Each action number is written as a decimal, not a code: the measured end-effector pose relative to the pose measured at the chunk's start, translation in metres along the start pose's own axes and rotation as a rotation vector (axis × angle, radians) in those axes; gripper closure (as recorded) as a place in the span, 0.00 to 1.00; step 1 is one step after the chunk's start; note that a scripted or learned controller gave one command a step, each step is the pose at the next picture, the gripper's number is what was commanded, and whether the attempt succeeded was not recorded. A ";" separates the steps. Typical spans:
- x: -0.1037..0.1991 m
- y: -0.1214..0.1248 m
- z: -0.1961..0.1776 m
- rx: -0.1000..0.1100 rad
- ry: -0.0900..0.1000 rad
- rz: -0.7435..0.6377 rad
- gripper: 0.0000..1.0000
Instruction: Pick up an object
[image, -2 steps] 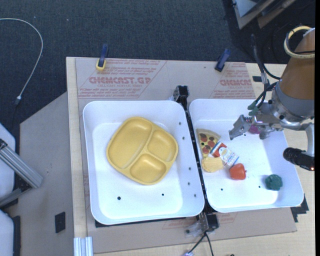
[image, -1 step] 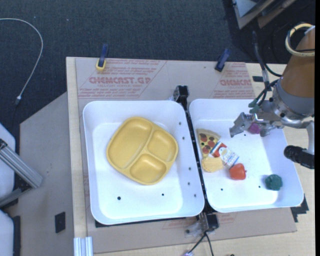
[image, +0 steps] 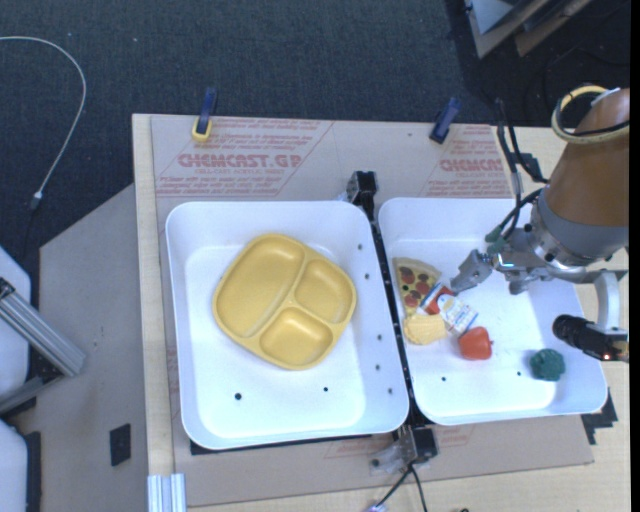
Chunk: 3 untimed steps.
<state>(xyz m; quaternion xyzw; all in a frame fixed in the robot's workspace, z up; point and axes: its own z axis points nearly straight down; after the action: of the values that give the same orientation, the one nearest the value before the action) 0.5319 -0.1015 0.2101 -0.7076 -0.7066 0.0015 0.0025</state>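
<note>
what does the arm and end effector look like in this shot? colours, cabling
The arm has a broad orange-tan band over a grey wrist section. Black cables run down beside it from the top of the view. The gripper is grey metal with slim fingers, and a black part sticks out lower right of the wrist.

Bright, even overhead light; soft shadows; slight blur at edges

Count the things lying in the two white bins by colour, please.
Yellow: 2, the divided plate and a small pale yellow piece
Red: 1, a tomato-like toy
Green: 1, a broccoli-like toy
Mixed colours: 2, a pizza slice and a small packet
Total: 6
</note>
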 end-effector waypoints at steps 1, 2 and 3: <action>-0.005 0.006 0.047 0.000 0.000 0.000 0.00; -0.010 0.005 0.090 0.000 0.000 0.000 0.00; -0.010 0.006 0.078 -0.006 -0.001 0.000 1.00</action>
<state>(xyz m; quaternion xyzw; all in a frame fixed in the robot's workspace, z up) 0.5378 -0.1111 0.1322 -0.7076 -0.7066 -0.0001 -0.0001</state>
